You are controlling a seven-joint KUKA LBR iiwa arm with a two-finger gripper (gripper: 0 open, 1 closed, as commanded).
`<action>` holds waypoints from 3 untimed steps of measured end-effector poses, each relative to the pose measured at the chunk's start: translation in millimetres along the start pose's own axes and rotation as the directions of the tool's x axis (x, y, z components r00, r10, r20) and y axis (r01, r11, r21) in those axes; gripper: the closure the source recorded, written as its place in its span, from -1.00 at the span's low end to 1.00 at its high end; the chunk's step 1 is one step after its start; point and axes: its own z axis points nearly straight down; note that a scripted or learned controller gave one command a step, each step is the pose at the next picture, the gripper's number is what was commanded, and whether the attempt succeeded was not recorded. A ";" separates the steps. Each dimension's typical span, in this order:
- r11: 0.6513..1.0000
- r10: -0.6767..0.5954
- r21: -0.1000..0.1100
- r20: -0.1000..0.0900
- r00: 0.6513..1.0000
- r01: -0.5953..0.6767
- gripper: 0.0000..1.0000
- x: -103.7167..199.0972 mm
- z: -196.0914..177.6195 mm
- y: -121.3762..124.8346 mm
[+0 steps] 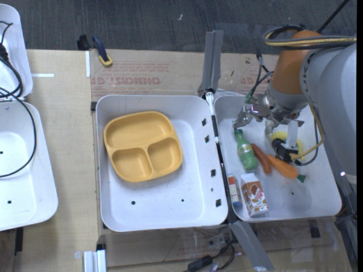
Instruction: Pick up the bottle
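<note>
Pincer [265,117] low over the far part of the right bin [317,205], hanging from the grey arm [329,78] just under its orange band. Spread or pressed together: cannot tell, because wrist and cables cover the tips. Nothing seen pinched in it.

Just beside and below it in the camera view, toward the bin's left wall: the bottle [245,152]. Small, green and see-through, with a green cap and a pale label around the middle. Lying flat on the bin floor, cap end toward the pincer and very near its metal parts; touching or not, cannot tell.

Right next to the bottle, an orange carrot [278,163], lying at a slant. Beyond the carrot, something yellow [279,137], partly hidden. Nearer the front edge, a small carton [253,194], well apart from the pincer.

In the left bin [113,208], a yellow divided plate [143,146]. Under both bins, the brown tabletop [62,72].
</note>
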 end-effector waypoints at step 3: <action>0.992 0.125 0.002 0.000 0.992 -0.125 -1.00 -22.8 -35.6 -101.2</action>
